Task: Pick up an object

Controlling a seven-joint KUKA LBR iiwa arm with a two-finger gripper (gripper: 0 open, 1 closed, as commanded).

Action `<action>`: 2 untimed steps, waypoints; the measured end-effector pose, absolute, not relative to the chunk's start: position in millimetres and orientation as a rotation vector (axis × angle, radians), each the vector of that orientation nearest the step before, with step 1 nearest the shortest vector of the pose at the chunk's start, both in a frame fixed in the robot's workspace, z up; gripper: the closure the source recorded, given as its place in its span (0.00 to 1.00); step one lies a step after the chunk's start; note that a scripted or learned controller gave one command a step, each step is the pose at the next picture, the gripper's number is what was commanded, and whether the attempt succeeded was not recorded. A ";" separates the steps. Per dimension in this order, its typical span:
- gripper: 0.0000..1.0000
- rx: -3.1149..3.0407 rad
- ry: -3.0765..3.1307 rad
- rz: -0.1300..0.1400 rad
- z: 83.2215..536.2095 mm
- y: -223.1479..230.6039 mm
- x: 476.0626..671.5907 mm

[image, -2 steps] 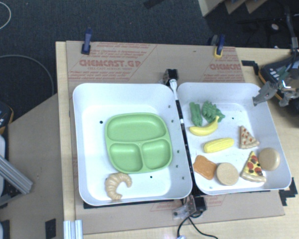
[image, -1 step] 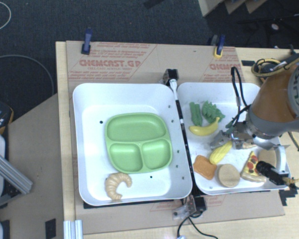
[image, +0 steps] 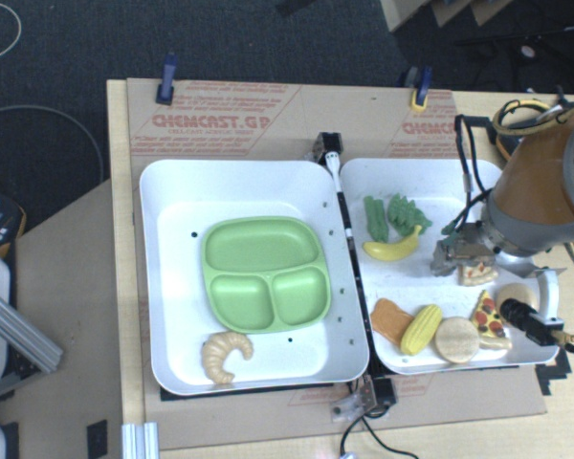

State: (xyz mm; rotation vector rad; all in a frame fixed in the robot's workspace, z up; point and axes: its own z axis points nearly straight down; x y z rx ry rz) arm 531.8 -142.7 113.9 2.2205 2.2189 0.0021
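Note:
The arm, grey with an orange band, reaches in from the right over the right bin. Its gripper is down low in that bin's right half. Just beside it, to the lower right, lies a small white-and-brown toy slice, touching or almost touching the gripper. A yellow banana lies just left of the gripper. Behind it are a green pepper-like piece and a green leafy piece. Along the bin's front lie an orange piece, a corn cob, a round bun and a pizza slice.
The left bin holds a green divided plate and a croissant near its front edge. A black cable hangs by the arm over the right bin's back. Clamps hold the cardboard base.

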 end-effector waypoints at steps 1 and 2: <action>1.00 2.213 2.227 0.009 204.0 -75.6 478.9; 1.00 2.219 2.220 0.002 209.6 -79.6 480.0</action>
